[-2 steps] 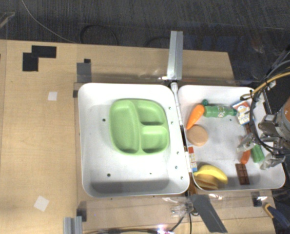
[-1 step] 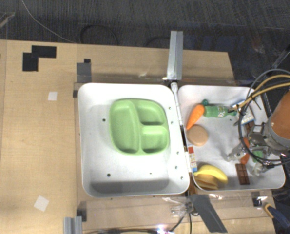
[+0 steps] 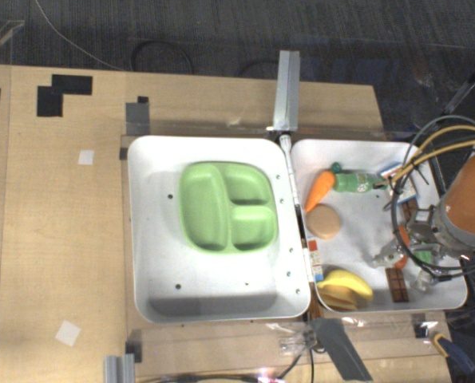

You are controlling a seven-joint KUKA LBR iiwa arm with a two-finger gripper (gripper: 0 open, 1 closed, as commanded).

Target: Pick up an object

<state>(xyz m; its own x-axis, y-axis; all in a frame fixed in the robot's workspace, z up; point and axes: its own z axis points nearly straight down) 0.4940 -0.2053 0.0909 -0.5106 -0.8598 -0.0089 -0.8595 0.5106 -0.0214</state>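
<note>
Hovering low over right bin floor, gripper sits among cables; can't tell jaw state. Carrot, round tan item and banana lie nearby; green divided tray in left bin.

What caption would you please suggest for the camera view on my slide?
The gripper hovers low in the right bin near a carrot, banana and brown bar; a green tray fills the left bin.
</note>
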